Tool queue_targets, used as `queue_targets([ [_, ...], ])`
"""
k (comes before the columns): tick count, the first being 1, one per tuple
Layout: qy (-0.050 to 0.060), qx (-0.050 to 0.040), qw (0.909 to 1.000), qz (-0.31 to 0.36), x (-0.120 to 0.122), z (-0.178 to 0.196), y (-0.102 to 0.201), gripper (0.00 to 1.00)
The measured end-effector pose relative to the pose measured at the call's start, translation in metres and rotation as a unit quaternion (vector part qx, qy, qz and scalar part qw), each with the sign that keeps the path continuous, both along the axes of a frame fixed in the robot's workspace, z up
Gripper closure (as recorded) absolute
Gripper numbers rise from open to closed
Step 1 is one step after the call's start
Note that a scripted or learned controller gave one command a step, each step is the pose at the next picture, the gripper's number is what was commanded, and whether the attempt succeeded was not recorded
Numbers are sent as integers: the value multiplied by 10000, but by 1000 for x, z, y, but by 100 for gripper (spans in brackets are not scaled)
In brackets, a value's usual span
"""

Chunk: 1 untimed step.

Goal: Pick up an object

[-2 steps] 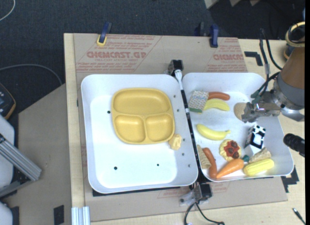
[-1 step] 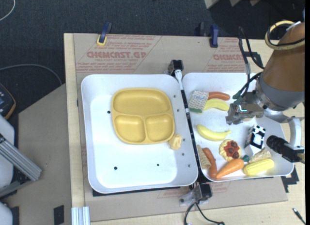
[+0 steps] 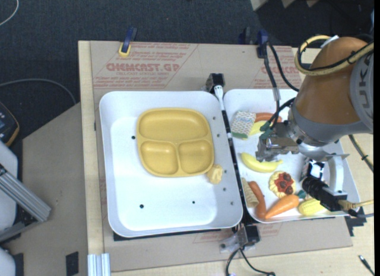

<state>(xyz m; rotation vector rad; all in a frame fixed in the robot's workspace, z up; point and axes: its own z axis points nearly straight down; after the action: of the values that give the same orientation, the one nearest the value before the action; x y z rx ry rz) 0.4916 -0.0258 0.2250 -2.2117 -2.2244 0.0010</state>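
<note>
My gripper [image 3: 270,146] hangs low over the middle of the right bin [image 3: 237,100], under the arm's orange band. Just below it a yellow banana [image 3: 257,163] lies on the bin floor. I cannot tell whether the gripper touches the banana. A pale green and white sandwich piece [image 3: 243,123] sits to the gripper's upper left, beside an orange piece [image 3: 262,116]. Toward the bin's front lie a small pizza [image 3: 281,182], a carrot [image 3: 281,205], a hot dog [image 3: 256,192] and a yellow corn piece [image 3: 311,208].
The left bin [image 3: 113,150] holds a yellow divided plate [image 3: 175,140] and a small pale yellow piece [image 3: 215,175] by its right wall. A black part of the arm's tooling [image 3: 322,192] reaches over the right bin's front right. Cables run behind the arm.
</note>
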Motion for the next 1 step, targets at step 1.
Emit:
queue_targets([
  [1, -1, -4, 10000, -4, -6, -9, 49, 100],
])
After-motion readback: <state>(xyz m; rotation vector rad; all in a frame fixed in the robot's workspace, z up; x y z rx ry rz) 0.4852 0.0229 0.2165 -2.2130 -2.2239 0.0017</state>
